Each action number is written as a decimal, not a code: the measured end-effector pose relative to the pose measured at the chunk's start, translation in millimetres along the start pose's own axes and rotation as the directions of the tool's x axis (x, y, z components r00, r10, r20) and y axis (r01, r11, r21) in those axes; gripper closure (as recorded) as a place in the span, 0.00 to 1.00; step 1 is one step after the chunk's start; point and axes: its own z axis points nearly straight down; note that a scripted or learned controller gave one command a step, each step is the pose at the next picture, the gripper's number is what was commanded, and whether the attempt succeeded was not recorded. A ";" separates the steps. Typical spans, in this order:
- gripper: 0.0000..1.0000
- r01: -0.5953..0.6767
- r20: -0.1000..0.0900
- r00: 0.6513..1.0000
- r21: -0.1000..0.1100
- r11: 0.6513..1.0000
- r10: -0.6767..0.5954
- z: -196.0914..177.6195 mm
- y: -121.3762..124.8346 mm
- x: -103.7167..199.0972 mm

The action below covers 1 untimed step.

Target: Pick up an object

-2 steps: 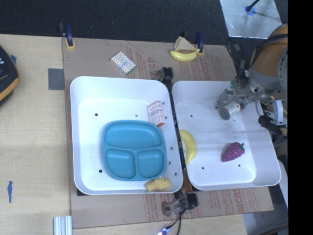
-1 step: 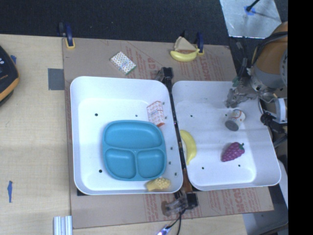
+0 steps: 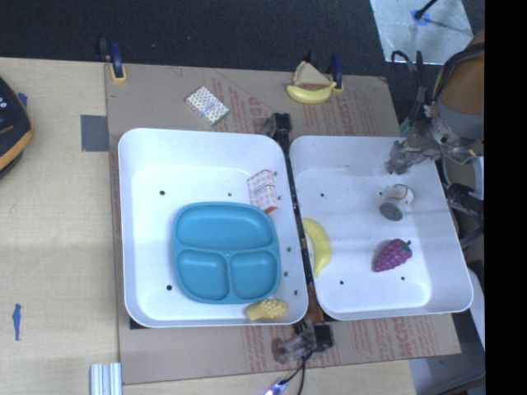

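Hovering at the right bin's far edge, the claw (image 3: 405, 156), grip state unclear, sits near the grey cylinder (image 3: 393, 205).

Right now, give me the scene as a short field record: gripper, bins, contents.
gripper: at the upper right corner of the right bin, nothing seen between its fingers
left bin: blue divided plate, small carton at its upper right, yellow toy at the front wall
right bin: purple grapes, small grey piece, banana against the left wall
outside the bins: second banana and patterned packet on the cardboard behind
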 end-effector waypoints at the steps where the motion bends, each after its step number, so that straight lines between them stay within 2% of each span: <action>1: 1.00 -0.002 -0.001 1.000 0.003 1.000 0.002 -17.1 -10.2 0.1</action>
